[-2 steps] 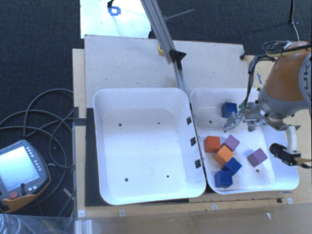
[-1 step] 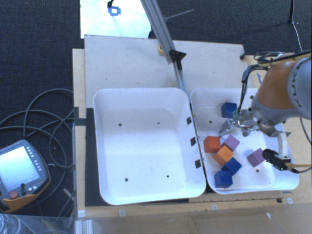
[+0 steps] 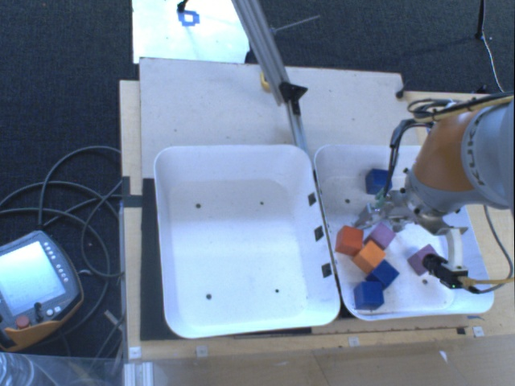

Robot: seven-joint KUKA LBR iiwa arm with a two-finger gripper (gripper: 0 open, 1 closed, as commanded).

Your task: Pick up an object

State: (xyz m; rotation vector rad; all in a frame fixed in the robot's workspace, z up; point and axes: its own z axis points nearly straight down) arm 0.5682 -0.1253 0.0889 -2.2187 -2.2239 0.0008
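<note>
Hovering low in right shallow white plastic bin (image 3: 346, 171), frame's right: hand (image 3: 385, 213), finger state unclear, just above lilac cube (image 3: 381, 235), beside orange cubes (image 3: 349, 240).

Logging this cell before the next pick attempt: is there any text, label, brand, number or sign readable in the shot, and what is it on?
No text reads in this view.
Teach pendant: its screen is washed out pale and its buttons are too small to read.
Black tabs along the left bin's right wall: plain marks, no characters legible.
Blue mark on the bright floor patch: a shape, not lettering.
Blocks, such as the orange block: no print visible.
</note>
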